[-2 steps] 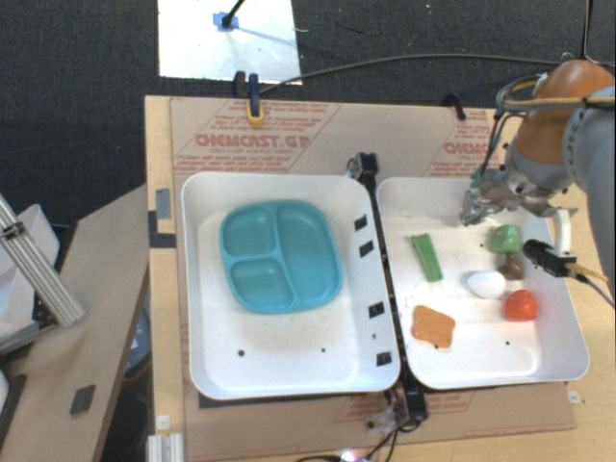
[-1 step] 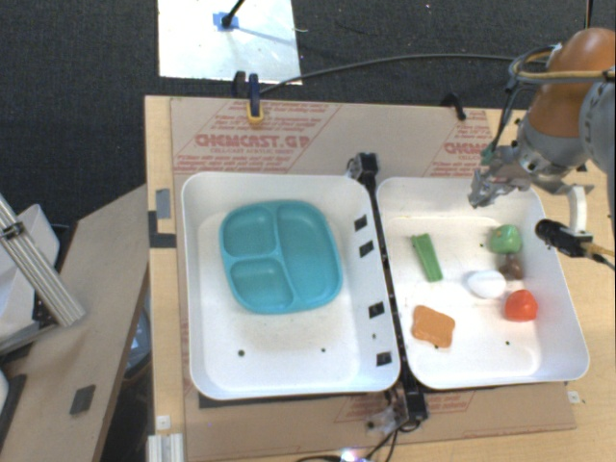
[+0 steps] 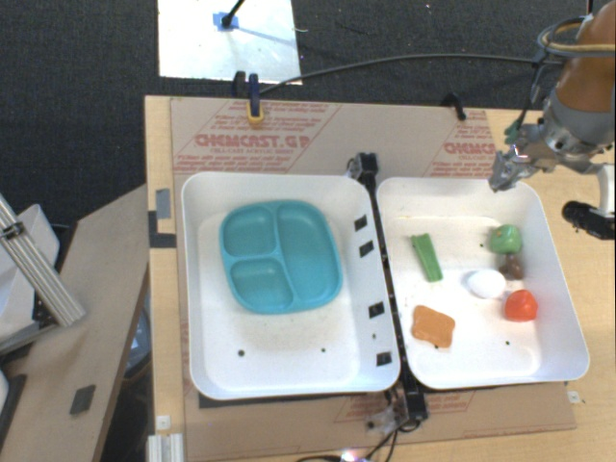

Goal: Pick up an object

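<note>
white plastic walls rim both bins: the left bin (image 3: pixel 197 258) and the right bin (image 3: pixel 558 287) sit side by side on the desk (image 3: pixel 164 142), meeting along a black hinge strip (image 3: pixel 377 258) down the middle. the right bin has a wide bare patch along its near edge and near its far-left corner; the far rim lies just under the end effector (image 3: pixel 503 178), which hangs at the bin's far-right corner, above the rim and apart from every object. whether it is released or clenched cannot be told at this angle. the grey arm (image 3: pixel 577 85) with its orange band comes in from the right

the left bin carries a teal divided plate (image 3: pixel 281 256), taking up most of its floor. a black cable (image 3: pixel 404 61) runs across the dark floor beyond the desk, and a clamp (image 3: pixel 253 96) sits on the desk's far edge

objects in the right bin: a green stick (image 3: pixel 426 257) lies left of centre, clear on all sides; an orange flat piece (image 3: pixel 433 325) lies near the front, also clear. toward the right wall, a green lump (image 3: pixel 505 239), a small brown piece (image 3: pixel 514 268), a white egg shape (image 3: pixel 486 283) and a red-orange ball (image 3: pixel 521 305) crowd close together
</note>
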`<state>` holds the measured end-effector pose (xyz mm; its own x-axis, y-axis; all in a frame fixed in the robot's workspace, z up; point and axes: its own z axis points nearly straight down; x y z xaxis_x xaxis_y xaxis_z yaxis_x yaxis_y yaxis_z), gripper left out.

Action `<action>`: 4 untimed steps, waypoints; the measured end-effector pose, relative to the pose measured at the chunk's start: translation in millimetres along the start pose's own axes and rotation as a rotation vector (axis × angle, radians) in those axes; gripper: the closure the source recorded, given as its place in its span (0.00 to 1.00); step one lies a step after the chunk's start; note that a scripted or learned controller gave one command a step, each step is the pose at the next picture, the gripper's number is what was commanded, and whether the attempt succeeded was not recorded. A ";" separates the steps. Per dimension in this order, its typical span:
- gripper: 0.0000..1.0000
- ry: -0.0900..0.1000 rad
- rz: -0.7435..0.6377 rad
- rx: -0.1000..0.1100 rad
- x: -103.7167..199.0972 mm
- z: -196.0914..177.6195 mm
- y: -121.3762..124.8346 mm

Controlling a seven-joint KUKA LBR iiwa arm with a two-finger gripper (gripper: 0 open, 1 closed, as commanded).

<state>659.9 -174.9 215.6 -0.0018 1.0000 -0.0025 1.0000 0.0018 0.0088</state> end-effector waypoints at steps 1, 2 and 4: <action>1.00 0.001 -0.003 0.002 -0.3 -54.6 1.9; 1.00 0.003 -0.006 0.007 46.8 -58.9 -17.0; 1.00 0.004 -0.007 0.009 134.6 -27.5 -52.0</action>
<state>607.4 -40.3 242.3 -0.0084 1.0000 0.0015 1.0000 0.0084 -0.0003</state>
